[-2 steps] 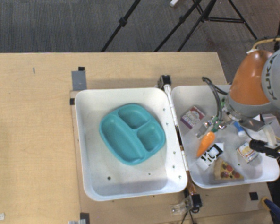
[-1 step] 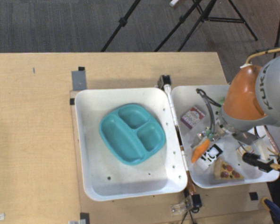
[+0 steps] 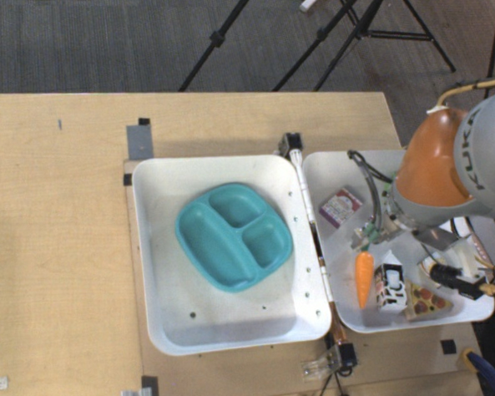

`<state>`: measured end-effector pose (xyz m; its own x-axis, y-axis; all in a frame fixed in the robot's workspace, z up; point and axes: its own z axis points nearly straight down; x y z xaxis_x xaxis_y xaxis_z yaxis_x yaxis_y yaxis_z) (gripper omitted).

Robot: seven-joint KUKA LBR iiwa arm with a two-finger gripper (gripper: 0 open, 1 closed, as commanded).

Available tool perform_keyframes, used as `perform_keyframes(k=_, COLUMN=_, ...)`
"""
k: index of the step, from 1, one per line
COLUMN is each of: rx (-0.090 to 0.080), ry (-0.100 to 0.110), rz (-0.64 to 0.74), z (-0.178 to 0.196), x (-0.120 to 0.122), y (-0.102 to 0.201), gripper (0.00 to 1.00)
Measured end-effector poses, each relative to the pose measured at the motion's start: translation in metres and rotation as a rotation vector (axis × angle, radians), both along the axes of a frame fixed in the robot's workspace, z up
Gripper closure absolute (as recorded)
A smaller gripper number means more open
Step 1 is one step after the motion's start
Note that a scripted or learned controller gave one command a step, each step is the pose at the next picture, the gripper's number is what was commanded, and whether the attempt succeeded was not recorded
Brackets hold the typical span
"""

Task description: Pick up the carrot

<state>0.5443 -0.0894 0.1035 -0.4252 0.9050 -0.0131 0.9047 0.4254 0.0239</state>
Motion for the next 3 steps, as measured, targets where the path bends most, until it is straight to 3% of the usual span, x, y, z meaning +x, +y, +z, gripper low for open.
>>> perform_keyframes(k=1, rx=0.0, ry=0.0, rz=0.0, z=0.0, x=0.0, y=0.0, gripper=0.0)
perform_keyframes(k=2, rx=0.001, ry=0.005, rz=-0.011, z=-0.012, x=-0.043, y=-0.004, gripper=0.0)
perform_keyframes(k=3, rx=0.001, ry=-0.004, rz=-0.008, z=0.0, x=-0.039, y=-0.003, gripper=1.0)
